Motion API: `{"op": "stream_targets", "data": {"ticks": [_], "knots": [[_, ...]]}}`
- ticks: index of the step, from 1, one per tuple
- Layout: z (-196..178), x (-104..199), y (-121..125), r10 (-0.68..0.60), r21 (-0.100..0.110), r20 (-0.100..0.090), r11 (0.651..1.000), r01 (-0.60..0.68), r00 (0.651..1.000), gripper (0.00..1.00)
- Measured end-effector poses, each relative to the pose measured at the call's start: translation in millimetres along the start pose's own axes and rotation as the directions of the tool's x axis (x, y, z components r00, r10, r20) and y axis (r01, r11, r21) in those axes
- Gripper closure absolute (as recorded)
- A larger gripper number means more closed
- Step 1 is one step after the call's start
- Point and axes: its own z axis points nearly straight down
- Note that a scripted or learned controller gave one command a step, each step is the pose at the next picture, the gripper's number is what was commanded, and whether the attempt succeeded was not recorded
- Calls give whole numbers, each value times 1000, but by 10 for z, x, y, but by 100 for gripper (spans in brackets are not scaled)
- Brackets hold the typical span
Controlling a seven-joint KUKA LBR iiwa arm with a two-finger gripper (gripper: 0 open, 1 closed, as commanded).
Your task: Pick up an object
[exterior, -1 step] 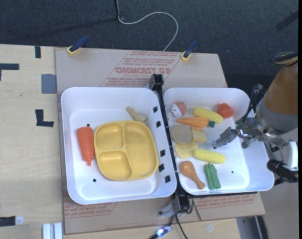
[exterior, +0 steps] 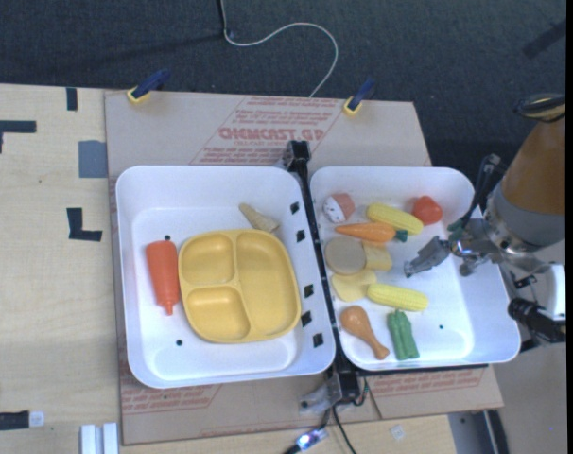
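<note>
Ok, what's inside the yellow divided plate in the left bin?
The yellow plate shows three bare compartments with nothing in them. A tan piece lies past its far rim. Whatever lies beneath the plate is covered.

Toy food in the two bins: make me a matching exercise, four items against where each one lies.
Items:
1. orange carrot
2. yellow divided plate
3. green vegetable
4. red tomato

Places:
A. right bin, far corner, near the arm
B. left bin, middle
C. left bin, left of the plate
D. right bin, near edge, beside the drumstick

Pairs: 1-C, 2-B, 3-D, 4-A
</note>
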Motion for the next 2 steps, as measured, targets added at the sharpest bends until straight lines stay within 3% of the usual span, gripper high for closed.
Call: {"op": "stream_targets", "data": {"ticks": [1,2], "knots": [[627,76,-32,-1,6,-2,1000,1,1000,0],[1132,87,-31,-2,-1,1,1000,2,1000,0]]}}
